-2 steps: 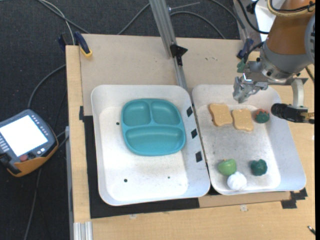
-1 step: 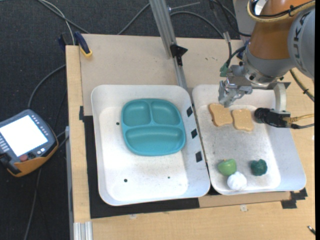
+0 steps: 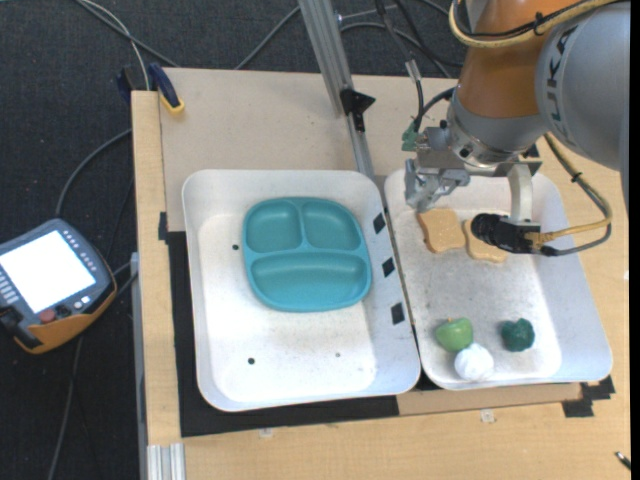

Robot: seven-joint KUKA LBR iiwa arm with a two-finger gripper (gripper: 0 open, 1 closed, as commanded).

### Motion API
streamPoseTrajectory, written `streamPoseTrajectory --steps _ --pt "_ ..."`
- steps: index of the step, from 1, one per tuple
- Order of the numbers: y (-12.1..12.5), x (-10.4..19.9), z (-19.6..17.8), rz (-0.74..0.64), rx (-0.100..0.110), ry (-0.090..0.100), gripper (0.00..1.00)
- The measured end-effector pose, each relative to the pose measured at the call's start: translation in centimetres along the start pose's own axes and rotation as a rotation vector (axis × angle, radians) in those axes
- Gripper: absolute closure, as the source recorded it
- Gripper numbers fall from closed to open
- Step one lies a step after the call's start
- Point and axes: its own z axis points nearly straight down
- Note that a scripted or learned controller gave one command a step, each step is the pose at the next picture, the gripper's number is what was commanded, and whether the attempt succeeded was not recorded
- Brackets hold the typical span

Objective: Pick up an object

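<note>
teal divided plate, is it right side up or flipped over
Right side up. The teal divided plate lies flat in the left bin, its three compartments facing up toward the camera, with nothing visible in them.

Plastic, wood and metal on the bench

The two bins look like smooth white plastic, speckled with grime; the teal divided plate is matt plastic. The bench top looks like pale, matt wood. The arm's orange band is glossy, and the slanted pole is dull metal.
</note>
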Motion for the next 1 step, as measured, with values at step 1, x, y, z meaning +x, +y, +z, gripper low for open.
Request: streamPoseTrajectory --steps 1 --pt "-0.90 6.16 1.17 -0.001 0.002 0.000 1.00"
